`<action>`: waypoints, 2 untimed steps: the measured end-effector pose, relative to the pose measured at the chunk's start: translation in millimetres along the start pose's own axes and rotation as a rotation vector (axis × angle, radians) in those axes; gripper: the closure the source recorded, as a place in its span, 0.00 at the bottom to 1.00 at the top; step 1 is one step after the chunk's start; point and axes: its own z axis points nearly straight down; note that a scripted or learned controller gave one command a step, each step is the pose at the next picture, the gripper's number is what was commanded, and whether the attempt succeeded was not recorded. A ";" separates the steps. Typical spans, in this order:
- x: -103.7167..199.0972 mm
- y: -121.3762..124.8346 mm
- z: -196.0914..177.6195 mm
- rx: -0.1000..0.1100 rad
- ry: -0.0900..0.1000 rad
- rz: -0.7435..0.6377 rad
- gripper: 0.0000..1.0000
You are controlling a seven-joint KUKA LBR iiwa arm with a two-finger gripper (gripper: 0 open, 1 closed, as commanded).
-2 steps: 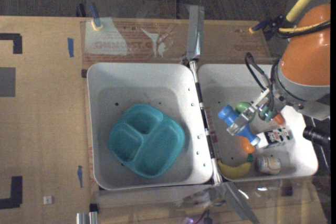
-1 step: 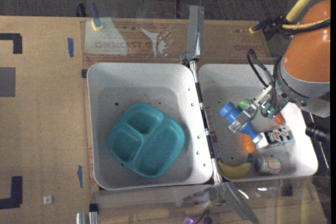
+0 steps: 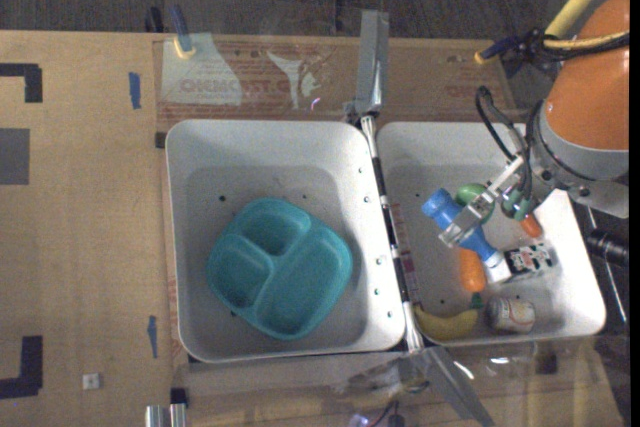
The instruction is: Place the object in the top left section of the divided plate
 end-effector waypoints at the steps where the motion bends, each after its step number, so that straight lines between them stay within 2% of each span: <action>1: -24.6 -28.9 23.2 0.018 0.017 -0.022 1.00; 2: -24.7 -28.9 23.0 0.018 0.016 -0.022 0.00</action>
